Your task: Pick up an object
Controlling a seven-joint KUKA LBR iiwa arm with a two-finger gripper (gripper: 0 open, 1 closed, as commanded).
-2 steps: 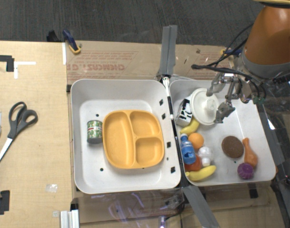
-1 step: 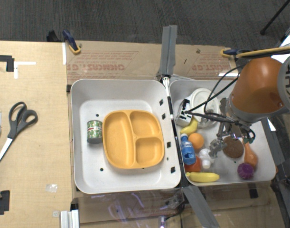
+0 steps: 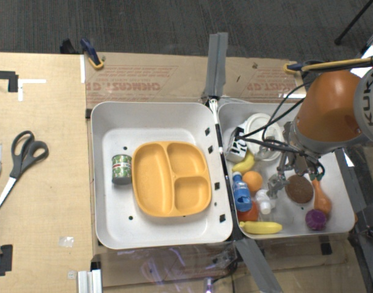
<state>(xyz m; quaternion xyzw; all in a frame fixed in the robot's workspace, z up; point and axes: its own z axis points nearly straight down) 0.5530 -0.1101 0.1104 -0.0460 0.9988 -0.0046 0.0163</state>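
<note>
1. Arm is reaching in from the right; gripper (image 3: 290, 177) is hanging low over the right bin (image 3: 345, 188), fingers spread, nothing between them.
2. Candidate objects are sitting crowded there: brown ball (image 3: 299, 189) just beside the fingertips, orange (image 3: 252, 180), blue bottle (image 3: 241, 193), yellow banana (image 3: 262, 227) at the near wall, purple piece (image 3: 316, 219).
3. Clutter is leaving little open floor; the bin's right side is offering the most room.
4. Left bin (image 3: 107, 163) is holding a yellow divided tray (image 3: 171, 179) and a small can (image 3: 121, 168), well apart from the gripper.
5. Scissors (image 3: 18, 160) are lying on the bench, far left.
</note>
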